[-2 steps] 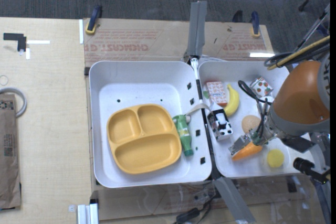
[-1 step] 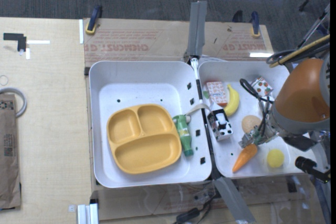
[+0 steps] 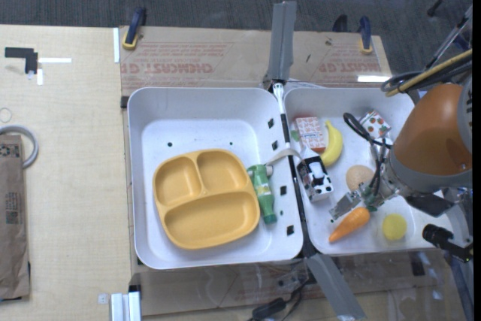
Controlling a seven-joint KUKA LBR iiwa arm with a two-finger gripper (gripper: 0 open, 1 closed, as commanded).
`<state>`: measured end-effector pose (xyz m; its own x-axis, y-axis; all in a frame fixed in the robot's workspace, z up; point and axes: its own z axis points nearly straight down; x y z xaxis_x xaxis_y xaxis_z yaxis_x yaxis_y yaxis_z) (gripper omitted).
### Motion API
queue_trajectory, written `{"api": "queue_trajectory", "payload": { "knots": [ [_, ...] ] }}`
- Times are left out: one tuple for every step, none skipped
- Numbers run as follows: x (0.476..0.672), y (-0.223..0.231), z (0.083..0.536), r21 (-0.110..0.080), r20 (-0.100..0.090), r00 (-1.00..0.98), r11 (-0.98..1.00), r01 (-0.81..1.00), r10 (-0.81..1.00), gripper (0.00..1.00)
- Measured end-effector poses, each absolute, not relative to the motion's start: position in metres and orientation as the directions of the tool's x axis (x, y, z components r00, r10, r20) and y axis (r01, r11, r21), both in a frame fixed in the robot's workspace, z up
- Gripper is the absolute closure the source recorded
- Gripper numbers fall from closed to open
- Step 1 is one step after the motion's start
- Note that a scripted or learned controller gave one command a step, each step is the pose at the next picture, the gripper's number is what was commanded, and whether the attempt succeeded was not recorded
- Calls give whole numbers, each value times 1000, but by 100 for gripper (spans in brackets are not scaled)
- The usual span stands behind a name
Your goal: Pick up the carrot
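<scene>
The orange carrot (image 3: 349, 224) lies tilted near the front of the right bin (image 3: 319, 240), its pointed end toward the lower left. My gripper (image 3: 358, 200) hangs low just above the carrot's thicker right end, under the orange-banded wrist (image 3: 430, 135) that reaches in from the right. Whether it touches the carrot cannot be told from this angle.
Around the carrot are a yellow lemon (image 3: 394, 226), a tan round item (image 3: 359, 177), a black-and-white toy (image 3: 316, 179), a banana (image 3: 333, 143) and a red-and-white packet (image 3: 308, 130). The left bin (image 3: 143, 162) holds a yellow divided plate (image 3: 207, 197) and a green bottle (image 3: 264, 193).
</scene>
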<state>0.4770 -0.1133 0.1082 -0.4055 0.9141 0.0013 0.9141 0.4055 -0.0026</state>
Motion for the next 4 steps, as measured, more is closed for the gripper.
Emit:
{"api": "queue_trajectory", "payload": {
  "knots": [
    [478,-174,142,0,-2,-658,658,753,753,0],
    [477,-115,91,-1,1,-605,605,796,796,0],
    [478,-159,177,0,-2,-707,707,707,707,0],
    [478,-148,92,1,-1,-914,914,405,405,0]
  ]
}}
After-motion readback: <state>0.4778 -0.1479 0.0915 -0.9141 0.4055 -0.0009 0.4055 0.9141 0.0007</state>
